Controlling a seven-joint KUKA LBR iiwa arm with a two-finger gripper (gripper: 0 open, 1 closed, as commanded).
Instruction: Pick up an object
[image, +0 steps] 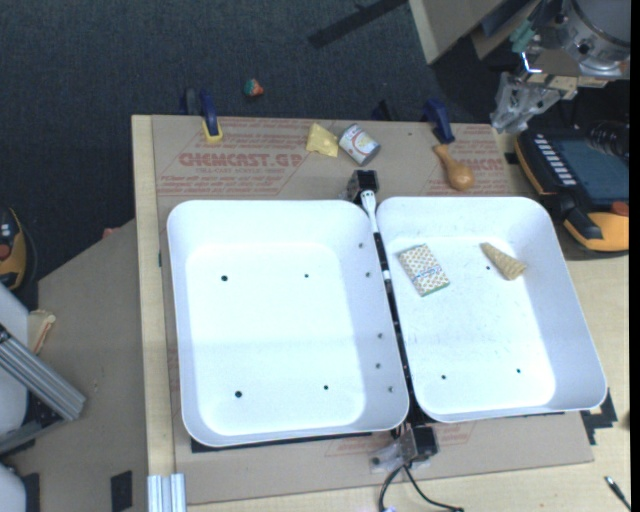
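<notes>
White bins (270, 225) hold a dotted, patterned card (423, 269) and a tan cone (503, 261) on brown board (260, 160).

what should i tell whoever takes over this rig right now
Gripper: up at the far right corner, beyond the bins, with nothing between its fingers.
Right bin: holds a patterned card near its left wall and a tan wedge further right, both lying flat and apart.
Left bin: no items seen inside.
On the board behind the bins: a yellow piece, a small box and a wooden peg.
Done: no pick yet.
Left: lower into the right bin, grip one item, lift it.
</notes>
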